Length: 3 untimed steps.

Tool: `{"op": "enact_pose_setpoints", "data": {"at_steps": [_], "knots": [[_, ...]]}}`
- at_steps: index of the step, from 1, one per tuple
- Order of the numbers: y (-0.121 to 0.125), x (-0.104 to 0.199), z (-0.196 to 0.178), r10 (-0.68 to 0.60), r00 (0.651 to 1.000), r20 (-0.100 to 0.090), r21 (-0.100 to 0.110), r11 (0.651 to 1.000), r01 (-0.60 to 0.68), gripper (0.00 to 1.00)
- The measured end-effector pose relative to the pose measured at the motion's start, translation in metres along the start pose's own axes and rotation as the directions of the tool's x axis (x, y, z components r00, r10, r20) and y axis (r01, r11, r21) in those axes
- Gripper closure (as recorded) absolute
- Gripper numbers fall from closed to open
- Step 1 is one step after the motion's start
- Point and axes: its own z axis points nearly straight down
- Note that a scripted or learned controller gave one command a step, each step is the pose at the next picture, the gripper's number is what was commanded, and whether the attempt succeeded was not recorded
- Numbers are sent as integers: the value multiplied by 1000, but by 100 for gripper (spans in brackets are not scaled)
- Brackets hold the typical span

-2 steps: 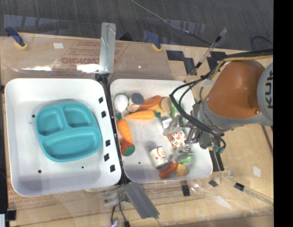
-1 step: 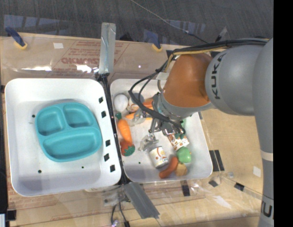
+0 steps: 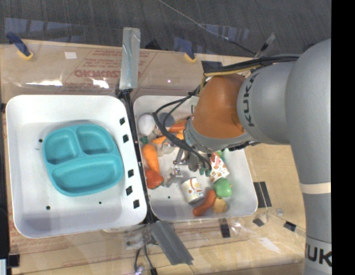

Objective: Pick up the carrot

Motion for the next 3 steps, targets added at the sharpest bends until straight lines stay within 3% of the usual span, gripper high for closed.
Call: {"op": "enact_pose_setpoints", "data": {"at_steps": [1, 2, 3], "knots": [[-13, 32, 5, 333, 943, -1, 0, 943, -333, 0], [2, -20, -5, 74, 997, 9, -5, 997, -74, 0], [1, -22, -16, 66, 998, 12, -2, 998, -66, 100]]}}
